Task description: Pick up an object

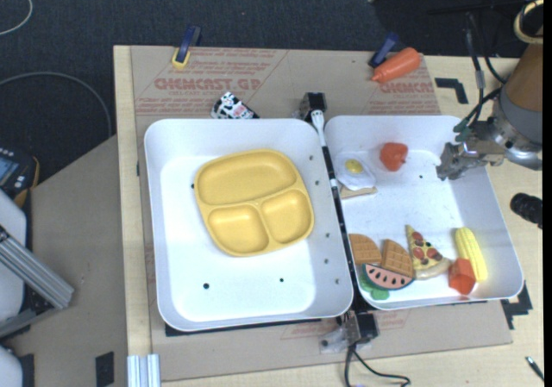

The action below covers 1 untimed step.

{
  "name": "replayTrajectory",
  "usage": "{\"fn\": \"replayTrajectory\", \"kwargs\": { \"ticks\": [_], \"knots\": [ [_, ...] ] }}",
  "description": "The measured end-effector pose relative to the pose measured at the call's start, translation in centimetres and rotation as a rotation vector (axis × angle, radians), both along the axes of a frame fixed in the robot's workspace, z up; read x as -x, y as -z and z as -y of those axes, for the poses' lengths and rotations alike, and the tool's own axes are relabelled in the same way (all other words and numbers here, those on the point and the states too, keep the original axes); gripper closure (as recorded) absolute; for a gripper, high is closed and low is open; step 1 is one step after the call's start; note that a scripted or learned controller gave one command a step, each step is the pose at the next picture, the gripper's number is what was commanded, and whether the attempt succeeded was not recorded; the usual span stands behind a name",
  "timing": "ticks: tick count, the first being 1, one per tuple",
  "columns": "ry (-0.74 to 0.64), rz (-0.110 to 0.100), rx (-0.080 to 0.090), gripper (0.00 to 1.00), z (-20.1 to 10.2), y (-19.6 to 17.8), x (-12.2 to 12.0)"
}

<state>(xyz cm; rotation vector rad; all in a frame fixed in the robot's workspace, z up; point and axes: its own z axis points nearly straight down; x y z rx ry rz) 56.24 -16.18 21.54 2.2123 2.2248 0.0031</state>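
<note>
Whether the jaws point(452, 163) are open or closed cannot be told; they hover by the right bin's point(500, 213) far right rim. Left of them lies a red toy point(393, 155), bare bin floor between.

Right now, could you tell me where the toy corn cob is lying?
The corn cob lies in the right bin, near its front right corner, just above a red toy and right of the pizza slice.

grey arm point(523, 122), orange band, black cables
</note>
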Motion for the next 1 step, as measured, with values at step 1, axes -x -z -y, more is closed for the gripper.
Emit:
{"fn": "replayTrajectory", "kwargs": {
  "ticks": [1],
  "knots": [
    [-0.001,0.001,-0.001,1.0,-4.04,-1.26,-2.89]
  ]
}}
